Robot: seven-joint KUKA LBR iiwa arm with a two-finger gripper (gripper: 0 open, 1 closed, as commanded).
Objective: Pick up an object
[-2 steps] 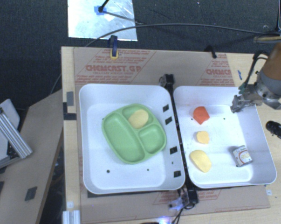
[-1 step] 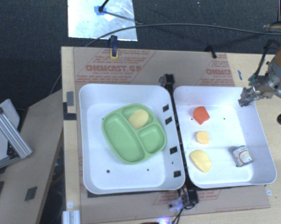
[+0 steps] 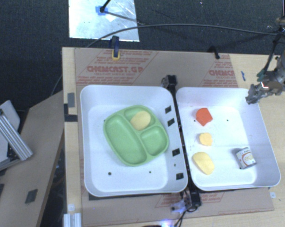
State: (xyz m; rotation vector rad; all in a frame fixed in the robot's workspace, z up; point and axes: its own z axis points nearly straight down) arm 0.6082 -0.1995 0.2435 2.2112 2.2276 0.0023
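On the cardboard-covered worktop (image 3: 133, 63), the right white bin (image 3: 255, 126) holds an orange block (image 3: 203, 116), two yellow lumps and a small carton; the pincer (image 3: 258, 94) hangs over the bin's far right corner.

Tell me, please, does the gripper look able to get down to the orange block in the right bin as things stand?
Probably yes. The gripper sits at the right bin's far right edge, and the orange block lies apart from the two yellow pieces, with bare bin floor between it and the gripper.
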